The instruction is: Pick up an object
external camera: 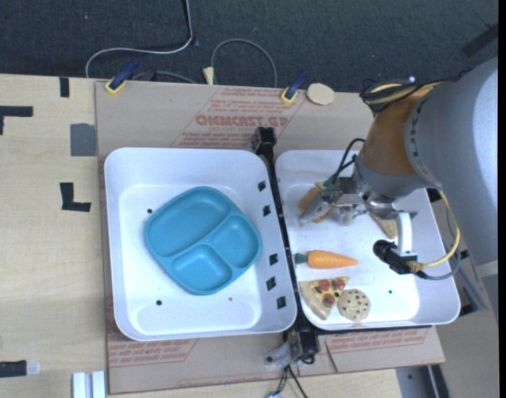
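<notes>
Orange plastic carrot [329, 260] is seen lying loose mid right white bin [427, 305] | pincer [319, 206] is lowered over a brownish item [313, 199] | pincer state cannot be told

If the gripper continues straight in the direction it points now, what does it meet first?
The gripper points toward the view's left. First in that line seems to be the black divider between the bins, then the left bin. Depth is unclear, so it might touch the right bin's floor earlier.

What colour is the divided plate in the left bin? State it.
Light blue; the divided plate shows plainly in the camera view.
</notes>
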You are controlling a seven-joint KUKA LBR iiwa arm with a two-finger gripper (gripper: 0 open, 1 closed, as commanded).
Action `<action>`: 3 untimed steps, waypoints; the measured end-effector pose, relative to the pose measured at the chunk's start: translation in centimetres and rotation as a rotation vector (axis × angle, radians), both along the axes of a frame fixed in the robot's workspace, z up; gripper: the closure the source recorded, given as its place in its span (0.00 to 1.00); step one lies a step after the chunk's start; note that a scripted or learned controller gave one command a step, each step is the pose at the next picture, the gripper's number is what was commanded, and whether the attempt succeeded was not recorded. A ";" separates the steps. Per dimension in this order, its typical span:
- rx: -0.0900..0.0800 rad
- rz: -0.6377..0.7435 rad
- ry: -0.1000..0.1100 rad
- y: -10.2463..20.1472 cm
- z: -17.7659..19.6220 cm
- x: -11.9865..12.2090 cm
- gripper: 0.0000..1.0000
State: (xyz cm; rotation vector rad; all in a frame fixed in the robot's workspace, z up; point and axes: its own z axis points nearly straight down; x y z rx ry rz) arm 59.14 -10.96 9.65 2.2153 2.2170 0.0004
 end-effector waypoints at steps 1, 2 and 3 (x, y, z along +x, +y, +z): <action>0.005 0.000 0.017 0.9 -1.2 5.4 0.00; 0.001 0.001 0.003 0.8 0.0 5.5 1.00; 0.000 0.002 0.003 0.8 0.0 5.5 0.00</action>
